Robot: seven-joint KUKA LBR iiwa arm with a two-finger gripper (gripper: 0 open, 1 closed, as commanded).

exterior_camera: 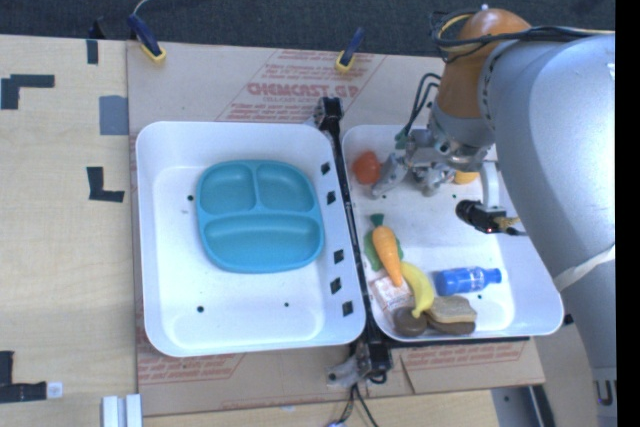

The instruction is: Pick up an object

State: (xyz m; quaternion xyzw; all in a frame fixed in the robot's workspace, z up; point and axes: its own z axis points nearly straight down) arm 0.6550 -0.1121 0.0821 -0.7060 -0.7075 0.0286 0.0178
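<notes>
The hand (412,173) hangs low in the right bin (520,260), beside an orange-red ball (366,166); its grip cannot be made out. Nothing appears lifted; the carrot (387,254) and blue bottle (466,279) lie at lower right.

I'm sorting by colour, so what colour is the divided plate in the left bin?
Light blue. The plate shows best in the camera view.

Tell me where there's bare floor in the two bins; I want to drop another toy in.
Left white bin: bare strips border the blue divided plate, widest along the near wall. Right white bin: one bare patch mid-floor, between the gripper and the blue bottle. Its near-left corner is crowded with an orange carrot, yellow banana and brown pieces.
</notes>
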